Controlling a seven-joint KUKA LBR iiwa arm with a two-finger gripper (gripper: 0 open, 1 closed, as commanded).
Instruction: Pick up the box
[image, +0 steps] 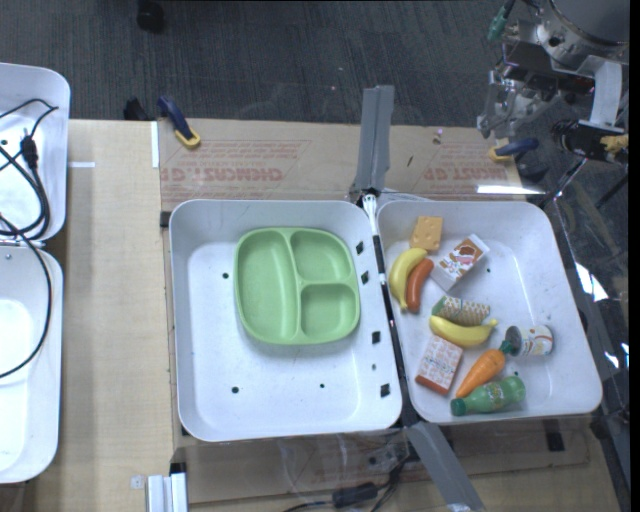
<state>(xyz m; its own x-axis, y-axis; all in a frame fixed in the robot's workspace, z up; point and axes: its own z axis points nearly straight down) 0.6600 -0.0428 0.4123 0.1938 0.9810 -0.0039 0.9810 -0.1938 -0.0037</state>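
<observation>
A white and red box lies tilted in the upper middle of the right bin. It sits beside a red sausage and a yellow banana. A flat orange-pink box rests lower in the same bin, next to a carrot. My gripper hangs at the top right, above the bench behind the right bin's far edge and well away from both boxes. Nothing can be seen held in it.
The right bin also holds a cheese wedge, a striped packet, a second banana, a small can and a green bottle. A green divided plate lies in the left bin. Blue clamps sit on the cardboard behind.
</observation>
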